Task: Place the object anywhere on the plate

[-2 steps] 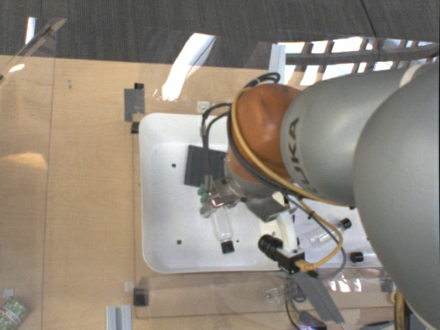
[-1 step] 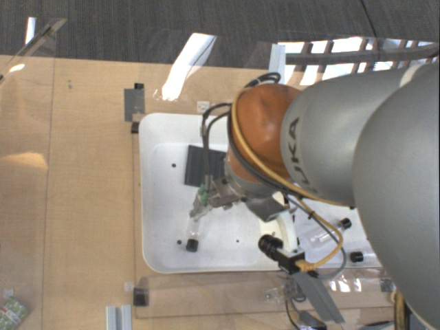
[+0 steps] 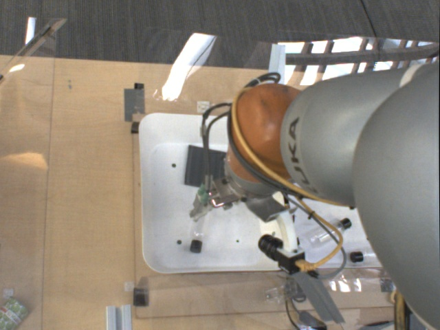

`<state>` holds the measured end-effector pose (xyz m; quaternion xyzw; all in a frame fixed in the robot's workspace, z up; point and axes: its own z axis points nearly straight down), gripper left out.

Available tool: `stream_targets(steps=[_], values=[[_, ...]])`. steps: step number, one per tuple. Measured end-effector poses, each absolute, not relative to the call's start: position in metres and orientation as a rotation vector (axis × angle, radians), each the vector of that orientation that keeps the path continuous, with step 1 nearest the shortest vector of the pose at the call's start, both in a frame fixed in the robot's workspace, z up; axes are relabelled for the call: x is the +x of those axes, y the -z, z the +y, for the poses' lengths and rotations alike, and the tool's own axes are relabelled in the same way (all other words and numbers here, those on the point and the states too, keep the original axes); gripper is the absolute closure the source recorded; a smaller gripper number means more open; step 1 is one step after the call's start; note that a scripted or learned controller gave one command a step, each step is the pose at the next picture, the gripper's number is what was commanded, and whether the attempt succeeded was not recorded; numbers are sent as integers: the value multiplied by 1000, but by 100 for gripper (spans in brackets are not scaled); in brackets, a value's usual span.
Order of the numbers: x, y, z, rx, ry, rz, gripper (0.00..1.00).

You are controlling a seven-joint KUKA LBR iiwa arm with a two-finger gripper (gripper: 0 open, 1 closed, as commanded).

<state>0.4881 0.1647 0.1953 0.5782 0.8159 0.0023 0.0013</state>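
Small black object (image 3: 196, 246): one, lying near the white bin's (image 3: 158, 253) front edge.
Gripper (image 3: 201, 208): one, hanging above it; grip state cannot be told.
Dark square plate (image 3: 199, 165): one, sitting farther back.

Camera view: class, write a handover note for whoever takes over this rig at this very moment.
End effector: low over the white bin, beside the dark grey square plate; grip state unclear.
Small black object: on the bin floor, apart from the plate.
Done: nothing on the plate yet.
Left: probably grasp the object, carry it to the plate, release.
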Motion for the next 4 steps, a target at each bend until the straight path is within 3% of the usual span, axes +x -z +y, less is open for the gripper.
stream_targets(steps=[4], values=[[488,-195,165,1815,-7,2561,0]])
